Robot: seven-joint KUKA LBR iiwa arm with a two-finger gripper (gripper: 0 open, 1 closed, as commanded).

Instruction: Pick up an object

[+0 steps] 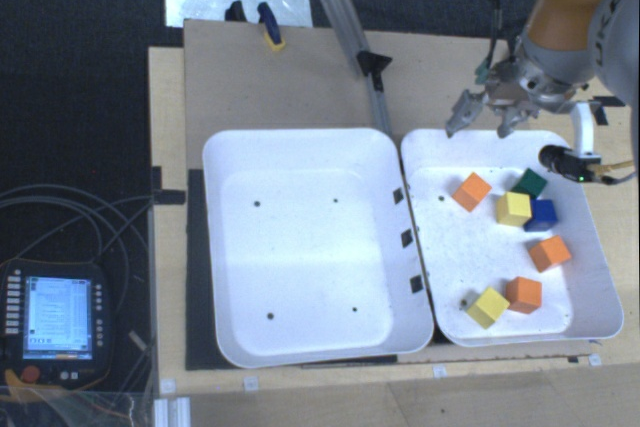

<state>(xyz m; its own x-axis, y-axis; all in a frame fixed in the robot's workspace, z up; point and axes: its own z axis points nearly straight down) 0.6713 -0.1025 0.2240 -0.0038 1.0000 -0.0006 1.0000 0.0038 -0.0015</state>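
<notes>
The right bin (585,320) holds several small blocks: an orange one (471,191), a yellow one (514,208), a green one (530,183), a blue one (543,214), a second orange one (549,253), a third orange one (523,294) and another yellow one (489,306). My gripper (485,116) hangs above the far rim of the right bin, up and to the right of the first orange block. Its two grey fingers (461,114) are spread apart and hold nothing.
The left bin (225,165) sits beside the right one. A slanted metal pole (340,0) with a black clamp crosses the bench behind the bins. A teach pendant (55,320) and cables lie at the lower left, off the bench.
</notes>
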